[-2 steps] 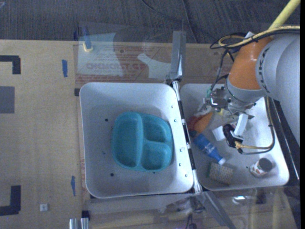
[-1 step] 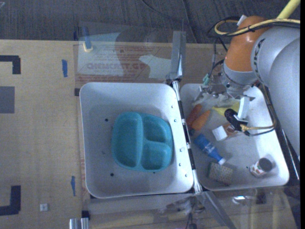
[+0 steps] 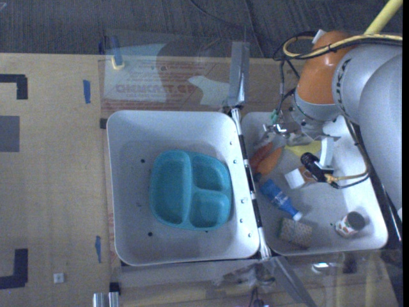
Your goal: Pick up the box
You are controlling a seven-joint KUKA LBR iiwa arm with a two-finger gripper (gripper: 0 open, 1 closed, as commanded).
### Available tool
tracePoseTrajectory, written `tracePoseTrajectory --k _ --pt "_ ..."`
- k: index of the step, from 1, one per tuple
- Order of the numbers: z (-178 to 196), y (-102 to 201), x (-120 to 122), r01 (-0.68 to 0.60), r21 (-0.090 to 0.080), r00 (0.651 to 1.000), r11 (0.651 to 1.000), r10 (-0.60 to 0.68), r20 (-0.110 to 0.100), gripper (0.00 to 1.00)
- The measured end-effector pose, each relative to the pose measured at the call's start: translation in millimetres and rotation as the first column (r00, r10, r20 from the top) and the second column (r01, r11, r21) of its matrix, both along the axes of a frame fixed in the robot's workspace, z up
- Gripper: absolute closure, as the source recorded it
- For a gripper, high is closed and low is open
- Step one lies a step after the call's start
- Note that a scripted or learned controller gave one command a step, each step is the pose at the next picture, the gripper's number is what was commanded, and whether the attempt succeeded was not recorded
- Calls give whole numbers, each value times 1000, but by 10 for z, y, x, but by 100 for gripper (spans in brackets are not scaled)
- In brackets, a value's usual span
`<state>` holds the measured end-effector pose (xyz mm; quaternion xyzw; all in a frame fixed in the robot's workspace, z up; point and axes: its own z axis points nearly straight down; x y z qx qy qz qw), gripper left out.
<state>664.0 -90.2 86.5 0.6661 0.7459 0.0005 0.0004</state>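
Two shallow white bins sit side by side on a tan wooden surface point(image 3: 51, 190). The left bin point(image 3: 121, 123) holds a teal plate point(image 3: 190, 189) with three compartments, lying flat near its middle.

The grey arm point(image 3: 377, 101) comes in from the view's right, its orange band point(image 3: 323, 75) above the far edge of the right bin point(image 3: 326, 203). The wrist hangs over the far part of that bin. The jaws are low there, close to an orange thing point(image 3: 270, 160) that lies against the bin's wall nearest the other bin. Whether the jaws are apart or together cannot be told, and nothing can be seen between them.

The box point(image 3: 295, 232) is in the right bin, at its near edge towards the dividing wall. It is a flat, speckled grey-brown block lying on the bin floor, slightly turned. It is well apart from the jaws and nothing grips it. Just beside its far corner lies a blue bottle point(image 3: 279, 199), set at a slant, with its white cap pointing at the box. A small round cup point(image 3: 351, 223), pale with a dark top, stands near the bin's near right corner, apart from the box. A bit of yellow point(image 3: 295, 151) shows on the bin floor under the wrist; what it is cannot be made out.

Behind the bins a clear plastic sheet point(image 3: 166, 75) lies on the surface.
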Motion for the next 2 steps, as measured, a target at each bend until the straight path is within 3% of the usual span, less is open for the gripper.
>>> tracePoseTrajectory --k 2 --pt "-1 -38 38 3 0 1000 1000 -3 2 0"
